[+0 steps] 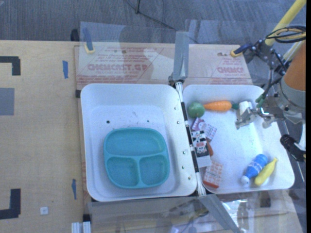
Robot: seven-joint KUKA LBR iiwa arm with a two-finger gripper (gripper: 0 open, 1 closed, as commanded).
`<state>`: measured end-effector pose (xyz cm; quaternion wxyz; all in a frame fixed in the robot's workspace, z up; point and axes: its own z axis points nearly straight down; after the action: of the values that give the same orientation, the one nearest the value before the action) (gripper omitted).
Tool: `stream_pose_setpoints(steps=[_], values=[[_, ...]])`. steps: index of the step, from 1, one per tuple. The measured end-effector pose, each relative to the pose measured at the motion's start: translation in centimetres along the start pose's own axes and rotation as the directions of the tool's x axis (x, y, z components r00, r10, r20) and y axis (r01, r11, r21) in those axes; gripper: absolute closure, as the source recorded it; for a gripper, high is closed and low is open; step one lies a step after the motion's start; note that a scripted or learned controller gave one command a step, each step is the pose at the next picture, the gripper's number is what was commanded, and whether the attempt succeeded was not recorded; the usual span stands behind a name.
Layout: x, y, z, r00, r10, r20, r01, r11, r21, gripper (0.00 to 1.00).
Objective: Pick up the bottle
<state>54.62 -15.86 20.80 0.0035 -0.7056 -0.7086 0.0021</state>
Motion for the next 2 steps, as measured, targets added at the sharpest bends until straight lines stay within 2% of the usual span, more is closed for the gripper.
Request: stream_pose_setpoints(steps=[1,2], values=[[-4.3,-4.6,11.6,1.000,0.004,-0.001,-0.004,1.000,-0.003,0.00],[-5.5,-5.7,11.9,1.000,0.024,-0.012,-0.024,1.000,-0.020,0.00]])
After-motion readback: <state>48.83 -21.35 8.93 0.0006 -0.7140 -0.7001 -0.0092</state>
